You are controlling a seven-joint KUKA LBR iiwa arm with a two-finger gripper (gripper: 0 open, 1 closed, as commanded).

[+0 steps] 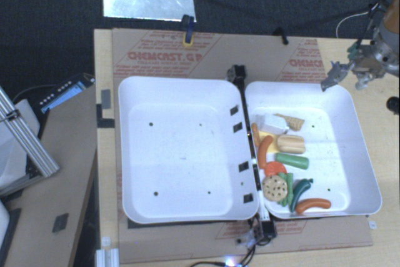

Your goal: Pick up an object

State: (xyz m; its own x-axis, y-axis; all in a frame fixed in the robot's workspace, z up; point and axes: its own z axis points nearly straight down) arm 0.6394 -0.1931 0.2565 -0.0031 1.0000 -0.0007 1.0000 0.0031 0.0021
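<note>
Toy food lies heaped along the left side of the right bin [350, 153]: a white block [272, 121], a tan wedge [293, 122], a bun [291, 144], an orange-red sausage [265, 148], a green cucumber [292, 161], a spotted cookie [274, 187], a green pepper [295, 188] and a red sausage [312, 204]. My gripper [347, 76] hangs above the bin's far right corner, well away from the pile. It is open, and nothing is between its fingers [330, 75].
The left bin [181, 147] adjoins the right one along a black hinge strip [245, 141]. Both rest on a cardboard sheet [206, 50]. A yellow and blue clamp [187, 31] sits at the bench's far edge. Cables loop near the arm at the upper right.
</note>
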